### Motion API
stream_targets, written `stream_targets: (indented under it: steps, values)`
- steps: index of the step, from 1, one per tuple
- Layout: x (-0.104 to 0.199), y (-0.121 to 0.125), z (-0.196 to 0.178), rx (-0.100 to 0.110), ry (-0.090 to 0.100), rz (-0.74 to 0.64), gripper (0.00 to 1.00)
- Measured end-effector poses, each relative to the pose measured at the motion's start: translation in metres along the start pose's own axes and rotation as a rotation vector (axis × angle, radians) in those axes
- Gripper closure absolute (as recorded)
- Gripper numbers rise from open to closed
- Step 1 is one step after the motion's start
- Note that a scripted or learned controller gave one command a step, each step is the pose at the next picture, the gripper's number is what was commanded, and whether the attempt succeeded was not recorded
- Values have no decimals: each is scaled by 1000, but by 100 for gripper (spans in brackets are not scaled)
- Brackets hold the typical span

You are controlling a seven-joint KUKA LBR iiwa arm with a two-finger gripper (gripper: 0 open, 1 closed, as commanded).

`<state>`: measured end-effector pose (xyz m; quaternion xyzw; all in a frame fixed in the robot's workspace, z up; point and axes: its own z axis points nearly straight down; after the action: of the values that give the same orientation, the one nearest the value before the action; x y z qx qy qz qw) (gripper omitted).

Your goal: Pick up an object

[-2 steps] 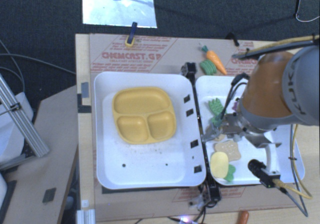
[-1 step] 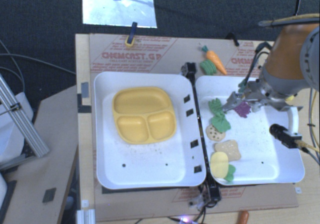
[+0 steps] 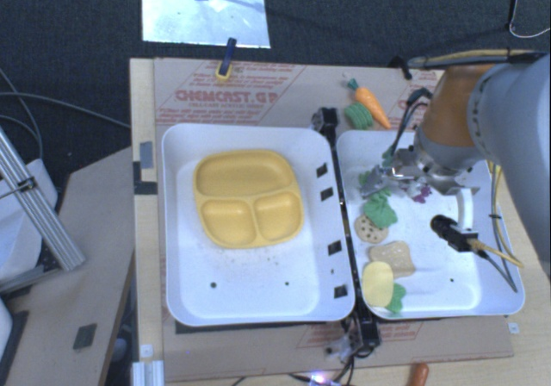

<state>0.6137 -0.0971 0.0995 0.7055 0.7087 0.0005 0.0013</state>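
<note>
My gripper [image 3: 384, 176] hangs low over the upper left part of the right bin [image 3: 491, 294], the grey arm reaching in from the right. A small green piece [image 3: 374, 178] lies right at its tip; whether it is gripped is unclear. Just below lie a green leafy toy [image 3: 380, 210], a chocolate-chip cookie [image 3: 368, 229], a slice of bread [image 3: 393, 257] and a yellow oval piece [image 3: 376, 283] with a small green bit [image 3: 396, 298] beside it. A purple piece [image 3: 422, 195] lies under the wrist.
The left bin [image 3: 185, 289] holds a yellow divided plate [image 3: 248, 197]. A toy carrot [image 3: 370, 100] and a green piece [image 3: 357, 115] lie on the board behind the right bin. Black clips line the rim between the bins.
</note>
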Motion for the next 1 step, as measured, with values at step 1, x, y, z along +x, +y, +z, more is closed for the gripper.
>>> stream_targets:
  steps: [1]
  values:
    - [0, -1, -15, -1, 0, -2, 100]
